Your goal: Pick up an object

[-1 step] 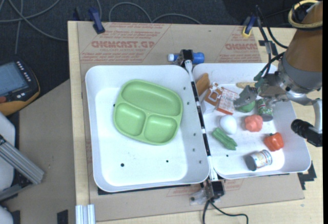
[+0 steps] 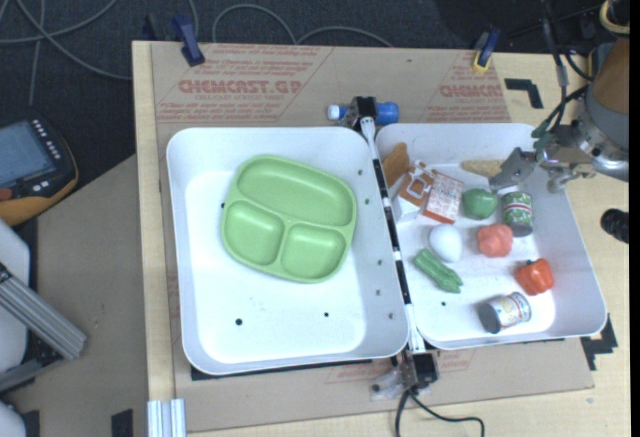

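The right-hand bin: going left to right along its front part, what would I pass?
Green pepper-like vegetable → silver can lying on its side → orange-red pepper. The egg and red fruit sit farther back and overlap these in left-right position, so I leave them out.

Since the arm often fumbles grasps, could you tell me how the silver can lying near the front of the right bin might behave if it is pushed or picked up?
The silver can lies on its side, so a nudge would probably roll it across the right bin. Its shiny, curved wall looks smooth and may slip in a pinch. It appears rigid, so it should not deform; its weight cannot be told.
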`<state>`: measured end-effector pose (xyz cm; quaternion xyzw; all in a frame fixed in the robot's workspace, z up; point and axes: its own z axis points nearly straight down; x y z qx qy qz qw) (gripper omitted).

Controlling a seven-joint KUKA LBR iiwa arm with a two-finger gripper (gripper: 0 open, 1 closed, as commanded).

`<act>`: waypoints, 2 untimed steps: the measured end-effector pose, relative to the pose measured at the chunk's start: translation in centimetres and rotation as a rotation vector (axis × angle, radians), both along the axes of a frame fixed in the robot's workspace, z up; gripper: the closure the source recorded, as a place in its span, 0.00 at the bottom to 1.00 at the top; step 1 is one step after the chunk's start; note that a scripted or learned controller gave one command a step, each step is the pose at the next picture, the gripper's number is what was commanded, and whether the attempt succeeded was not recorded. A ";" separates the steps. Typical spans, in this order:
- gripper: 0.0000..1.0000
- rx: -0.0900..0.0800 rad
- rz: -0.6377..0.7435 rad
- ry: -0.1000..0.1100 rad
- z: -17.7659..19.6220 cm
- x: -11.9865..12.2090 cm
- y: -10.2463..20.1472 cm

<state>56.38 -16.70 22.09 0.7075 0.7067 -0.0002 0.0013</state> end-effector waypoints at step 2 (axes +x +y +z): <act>0.00 0.003 0.000 0.003 -13.7 -1.5 1.8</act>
